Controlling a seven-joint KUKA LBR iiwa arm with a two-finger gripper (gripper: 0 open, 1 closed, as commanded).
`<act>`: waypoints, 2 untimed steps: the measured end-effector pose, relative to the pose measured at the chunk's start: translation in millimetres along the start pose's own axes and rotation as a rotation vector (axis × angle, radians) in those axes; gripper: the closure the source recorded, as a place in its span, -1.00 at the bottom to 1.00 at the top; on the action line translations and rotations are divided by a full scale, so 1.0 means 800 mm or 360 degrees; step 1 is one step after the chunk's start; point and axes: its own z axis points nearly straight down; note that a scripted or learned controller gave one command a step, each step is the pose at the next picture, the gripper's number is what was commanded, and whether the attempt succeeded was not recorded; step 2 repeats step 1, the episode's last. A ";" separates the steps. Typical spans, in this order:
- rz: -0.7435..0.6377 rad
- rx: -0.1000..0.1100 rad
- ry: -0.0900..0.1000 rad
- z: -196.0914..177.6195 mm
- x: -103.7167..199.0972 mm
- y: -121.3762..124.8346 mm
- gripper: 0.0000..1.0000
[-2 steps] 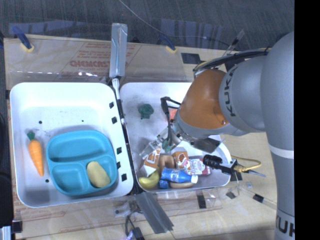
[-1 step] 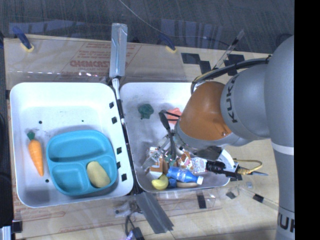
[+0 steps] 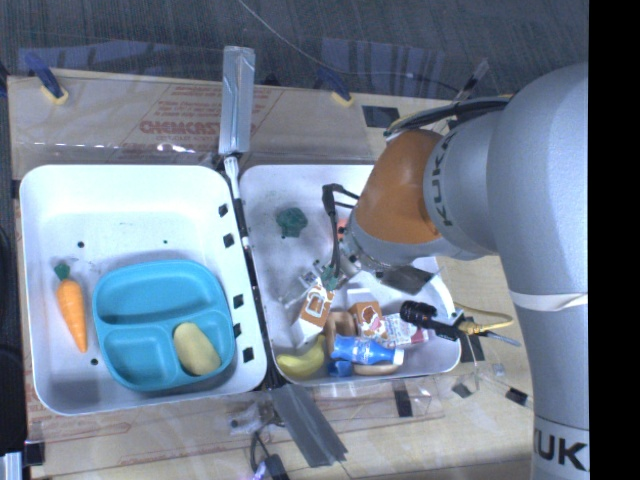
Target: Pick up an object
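Camera view: shallow white left bin [image 3: 40,268] holds a blue plastic divided tray [image 3: 150,308], a yellow potato [image 3: 197,348] in its compartment, and an orange toy carrot [image 3: 71,308] beside it; right bin's [image 3: 270,198] far half lies open.

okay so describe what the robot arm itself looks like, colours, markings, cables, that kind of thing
The arm is built of thick, rounded, light grey segments, with a glossy orange band above the wrist. Black KUKA lettering runs along the grey casing. Thin dark cables loop beside the orange band. The end effector is small, metallic and dark at the tip.

Glossy plastic tray [image 3: 150,298] — smooth white bins [image 3: 40,218]
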 end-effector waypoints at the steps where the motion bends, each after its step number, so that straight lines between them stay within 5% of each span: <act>1: -0.0006 -0.0001 0.0000 -0.013 0.000 0.001 1.00; 2: -0.0006 -0.0001 0.0000 -0.013 0.000 0.001 1.00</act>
